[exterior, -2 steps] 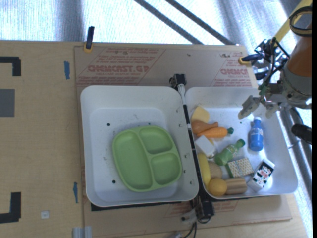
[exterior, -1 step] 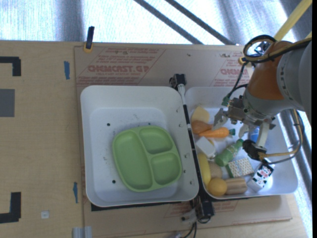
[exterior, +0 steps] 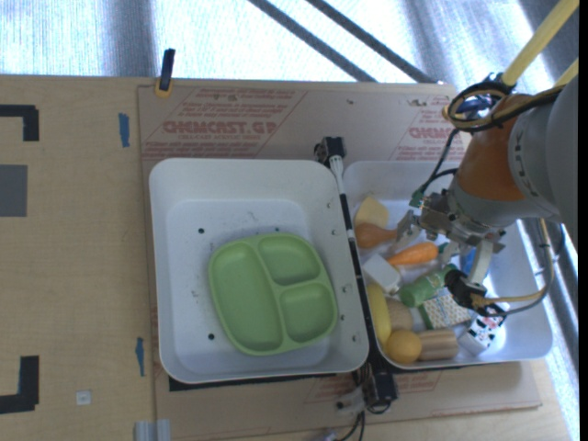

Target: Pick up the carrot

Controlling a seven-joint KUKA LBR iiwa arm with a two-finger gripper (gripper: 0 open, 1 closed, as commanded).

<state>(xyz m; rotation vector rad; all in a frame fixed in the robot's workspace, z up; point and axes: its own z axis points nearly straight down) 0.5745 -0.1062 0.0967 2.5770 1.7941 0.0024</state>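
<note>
The carrot (exterior: 413,254) is a small orange stick lying almost level in the right bin (exterior: 528,333), near its middle. My gripper (exterior: 445,243) hangs just over the carrot's right end, which runs under the gripper body. The grey arm with its orange band (exterior: 487,168) reaches in from the right above the bin. Whether the carrot is held cannot be made out from this angle.
Crowded around the carrot are a brown-orange piece (exterior: 367,235), a pale yellow wedge (exterior: 372,211), a white block (exterior: 379,271), a banana (exterior: 378,310), a green item (exterior: 423,289), a round orange fruit (exterior: 402,344) and a wooden cylinder (exterior: 437,343). A green divided plate (exterior: 273,292) lies in the left bin (exterior: 175,200).
</note>
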